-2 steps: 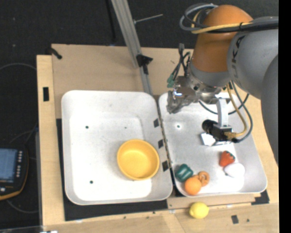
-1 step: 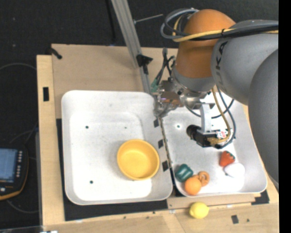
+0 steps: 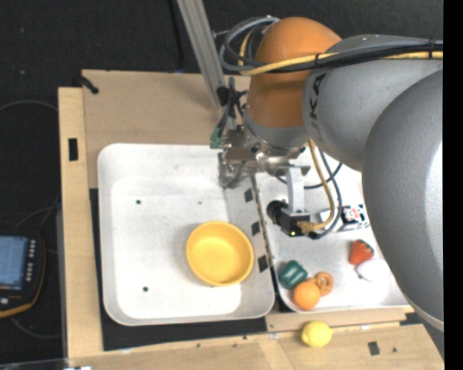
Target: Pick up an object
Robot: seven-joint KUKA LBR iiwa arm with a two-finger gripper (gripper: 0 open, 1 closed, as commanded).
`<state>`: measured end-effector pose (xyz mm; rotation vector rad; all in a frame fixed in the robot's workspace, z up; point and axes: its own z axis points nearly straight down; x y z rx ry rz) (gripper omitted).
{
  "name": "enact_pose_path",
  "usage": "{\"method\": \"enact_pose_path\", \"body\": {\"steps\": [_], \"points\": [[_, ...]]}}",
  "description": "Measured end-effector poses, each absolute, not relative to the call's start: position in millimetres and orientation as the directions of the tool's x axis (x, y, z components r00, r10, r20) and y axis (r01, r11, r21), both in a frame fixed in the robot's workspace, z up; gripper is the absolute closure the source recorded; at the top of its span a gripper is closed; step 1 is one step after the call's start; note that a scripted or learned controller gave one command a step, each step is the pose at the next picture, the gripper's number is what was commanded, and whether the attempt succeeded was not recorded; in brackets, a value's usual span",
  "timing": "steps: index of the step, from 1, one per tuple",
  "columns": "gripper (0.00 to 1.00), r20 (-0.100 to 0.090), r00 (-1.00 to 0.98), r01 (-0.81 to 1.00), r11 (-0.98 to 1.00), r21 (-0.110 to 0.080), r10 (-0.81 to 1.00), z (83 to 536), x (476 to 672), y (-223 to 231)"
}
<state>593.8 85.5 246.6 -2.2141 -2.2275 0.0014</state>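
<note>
Arm reaches in from the right, its bulk covering much of the right bin (image 3: 386, 303). Gripper (image 3: 233, 168) hangs at the far edge of the left bin (image 3: 116, 206), near the wall shared by the two bins; whether it is open or closed cannot be told from this angle, and nothing is seen held in it. Yellow bowl (image 3: 220, 253) sits in the near right part of the left bin, apart from the gripper. In the right bin's near left corner: a green block (image 3: 292, 272), an orange fruit (image 3: 307, 294), a smaller orange piece (image 3: 323, 282) touching it, a red piece (image 3: 360, 251) further right. A yellow ball (image 3: 316, 334) lies outside, on the bench just near of the right bin. Risks: descending here likely closes on bare floor or clips the bin wall. The bowl's wide rim may slip out of the grip. The clustered small items could be nudged apart.
</note>
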Motion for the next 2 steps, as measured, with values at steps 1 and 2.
{"method": "enact_pose_path", "body": {"steps": [1,2], "points": [[1.00,-0.003,0.002,1.000,-0.002,0.000,1.000,236.0,583.1,81.5],[1.00,-0.002,0.000,1.000,0.000,0.000,1.000,234.1,580.7,86.9]]}}
